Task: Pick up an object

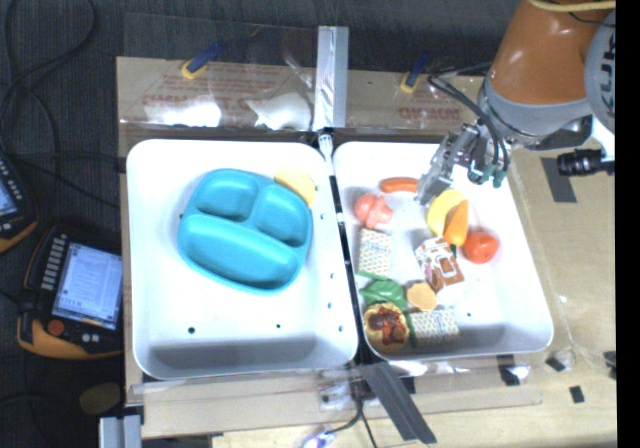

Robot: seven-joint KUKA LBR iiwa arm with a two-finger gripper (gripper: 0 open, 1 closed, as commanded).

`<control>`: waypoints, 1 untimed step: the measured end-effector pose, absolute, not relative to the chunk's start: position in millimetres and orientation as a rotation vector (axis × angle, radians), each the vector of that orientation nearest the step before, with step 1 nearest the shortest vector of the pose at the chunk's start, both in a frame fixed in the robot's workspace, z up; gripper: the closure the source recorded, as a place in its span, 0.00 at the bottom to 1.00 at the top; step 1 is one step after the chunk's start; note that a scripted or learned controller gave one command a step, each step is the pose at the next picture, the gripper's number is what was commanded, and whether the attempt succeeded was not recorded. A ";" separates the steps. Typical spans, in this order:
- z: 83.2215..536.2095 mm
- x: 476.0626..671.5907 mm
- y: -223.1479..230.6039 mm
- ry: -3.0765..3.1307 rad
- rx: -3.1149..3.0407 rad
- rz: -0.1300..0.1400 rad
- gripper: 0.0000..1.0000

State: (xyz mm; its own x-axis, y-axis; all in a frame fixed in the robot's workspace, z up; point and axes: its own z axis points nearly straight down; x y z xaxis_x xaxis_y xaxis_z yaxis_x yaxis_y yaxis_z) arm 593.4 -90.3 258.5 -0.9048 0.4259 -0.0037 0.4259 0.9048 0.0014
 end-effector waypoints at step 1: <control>258.4 593.3 -90.4 3.062 0.685 0.000 0.00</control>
